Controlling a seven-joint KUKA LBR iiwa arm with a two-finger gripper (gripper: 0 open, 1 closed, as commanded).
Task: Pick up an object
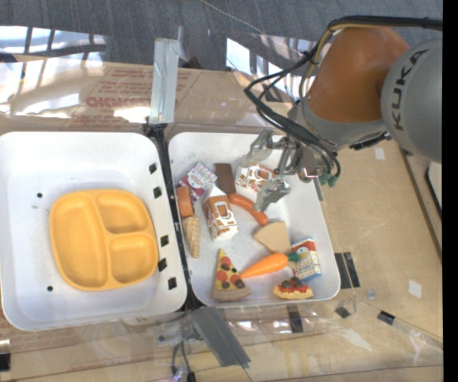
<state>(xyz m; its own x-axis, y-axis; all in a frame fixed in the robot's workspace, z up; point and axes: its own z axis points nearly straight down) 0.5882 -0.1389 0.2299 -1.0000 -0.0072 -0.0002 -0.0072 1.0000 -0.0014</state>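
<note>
Left bin [10, 213]: holds a yellow tray [102, 237] with three compartments, lying flat near the middle.

Right bin [324, 245]: crowded with toy food. Along its left wall, a hot dog [184, 200] and just below it a cone [192, 237]. Near the upper left, a pink-and-white packet [201, 176], with a brown bar [224, 178] just beside it. Below those, a small carton [222, 217] with a red-and-white face. Right of the carton, an orange-red sausage [247, 207] lying at a slant. Above it, a second carton [253, 179], close under the gripper. Toward the front, a pizza slice [229, 278], a carrot [265, 264] pointing left, a tan bread wedge [272, 235] above the carrot, a milk box [305, 261] to its right, and a small pizza [293, 290] at the front edge.

Gripper [275, 183]: hanging over the upper right part of the right bin, fingers spread apart, nothing between them; one tip just beside the second carton, the other near the sausage's upper end. Grey arm [416, 94] with orange band reaching in from the right.
</note>
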